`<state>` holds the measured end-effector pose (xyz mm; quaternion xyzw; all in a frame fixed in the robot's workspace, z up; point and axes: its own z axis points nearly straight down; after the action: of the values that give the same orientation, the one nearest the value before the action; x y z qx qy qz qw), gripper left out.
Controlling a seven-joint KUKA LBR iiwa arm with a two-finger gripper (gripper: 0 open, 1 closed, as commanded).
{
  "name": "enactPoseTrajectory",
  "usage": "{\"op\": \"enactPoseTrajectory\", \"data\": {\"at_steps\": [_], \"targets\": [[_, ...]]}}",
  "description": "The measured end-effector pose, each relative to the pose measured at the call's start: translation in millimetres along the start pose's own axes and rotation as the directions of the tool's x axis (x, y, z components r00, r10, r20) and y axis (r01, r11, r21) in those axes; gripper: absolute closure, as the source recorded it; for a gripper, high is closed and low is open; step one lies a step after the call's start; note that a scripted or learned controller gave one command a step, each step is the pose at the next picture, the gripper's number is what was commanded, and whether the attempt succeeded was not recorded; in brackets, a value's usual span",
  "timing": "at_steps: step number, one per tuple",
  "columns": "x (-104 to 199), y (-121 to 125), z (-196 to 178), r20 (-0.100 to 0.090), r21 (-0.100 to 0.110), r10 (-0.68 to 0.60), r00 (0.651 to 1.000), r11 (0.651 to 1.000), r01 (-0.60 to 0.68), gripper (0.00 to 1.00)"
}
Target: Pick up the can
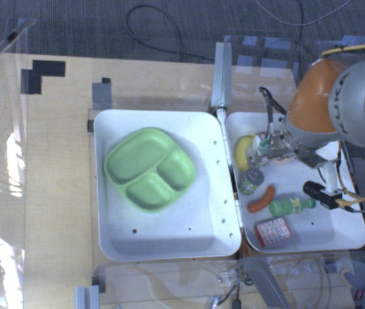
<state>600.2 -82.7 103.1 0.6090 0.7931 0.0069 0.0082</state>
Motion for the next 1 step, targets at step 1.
{"op": "enactPoseTrajectory", "data": {"at_steps": [1], "targets": [[-21.8,-4.2,-13.6,-0.004,0.013,-0.133,0.991,0.991,0.133,1.0]]}}
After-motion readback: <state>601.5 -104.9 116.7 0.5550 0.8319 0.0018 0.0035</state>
